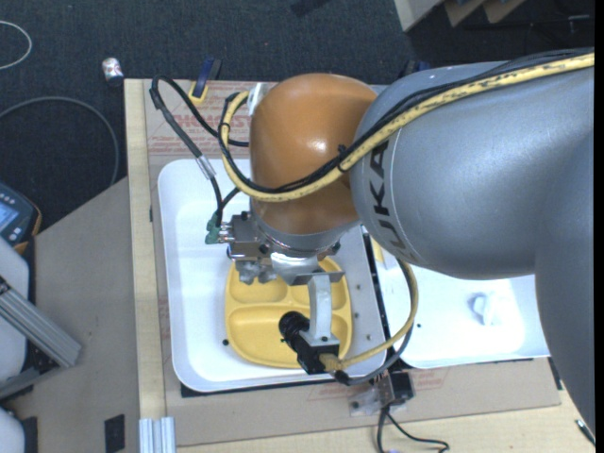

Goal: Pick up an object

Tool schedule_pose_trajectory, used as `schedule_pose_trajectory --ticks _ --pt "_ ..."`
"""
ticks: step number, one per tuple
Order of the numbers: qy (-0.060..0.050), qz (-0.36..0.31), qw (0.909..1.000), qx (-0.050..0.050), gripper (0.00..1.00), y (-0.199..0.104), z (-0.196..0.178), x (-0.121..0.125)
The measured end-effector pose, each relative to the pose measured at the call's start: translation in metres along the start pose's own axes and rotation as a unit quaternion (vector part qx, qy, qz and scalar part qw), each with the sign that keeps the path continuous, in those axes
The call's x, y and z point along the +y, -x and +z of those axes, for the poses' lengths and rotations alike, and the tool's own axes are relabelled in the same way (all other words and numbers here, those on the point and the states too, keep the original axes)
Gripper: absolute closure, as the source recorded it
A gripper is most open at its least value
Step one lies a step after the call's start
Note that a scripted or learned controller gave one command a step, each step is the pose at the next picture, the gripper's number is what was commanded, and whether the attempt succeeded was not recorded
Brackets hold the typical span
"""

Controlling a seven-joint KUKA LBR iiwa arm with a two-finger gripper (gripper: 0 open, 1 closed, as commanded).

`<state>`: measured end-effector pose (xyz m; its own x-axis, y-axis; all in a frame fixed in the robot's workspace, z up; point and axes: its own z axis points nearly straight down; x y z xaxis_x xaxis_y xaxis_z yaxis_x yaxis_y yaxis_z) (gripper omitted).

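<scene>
A yellow moulded dish with shallow compartments lies in the near part of the left bin. My gripper hangs straight down over the dish's far edge, close to it or touching it. The orange wrist band and the grey arm cover most of the gripper from above. Part of the dish is hidden under the wrist.
A small pale, translucent object lies in the right bin, near the arm's edge. The grey arm spans the right bin and hides much of it. Cables loop over the far end of the left bin. Bare white floor shows along that bin's left side.
</scene>
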<state>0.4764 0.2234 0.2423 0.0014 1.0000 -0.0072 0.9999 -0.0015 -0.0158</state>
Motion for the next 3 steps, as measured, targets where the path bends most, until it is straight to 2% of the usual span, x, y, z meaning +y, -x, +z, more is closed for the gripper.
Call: schedule_pose_trajectory --ticks 1,2,3 --pt "0.018 -0.001 0.9998 0.008 1.00 0.001 -0.252 0.012" --pt "0.005 0.003 1.0000 0.002 1.00 0.061 -0.210 0.022" --pt "0.013 -0.003 0.9999 0.007 1.00 0.030 -0.298 -0.003"
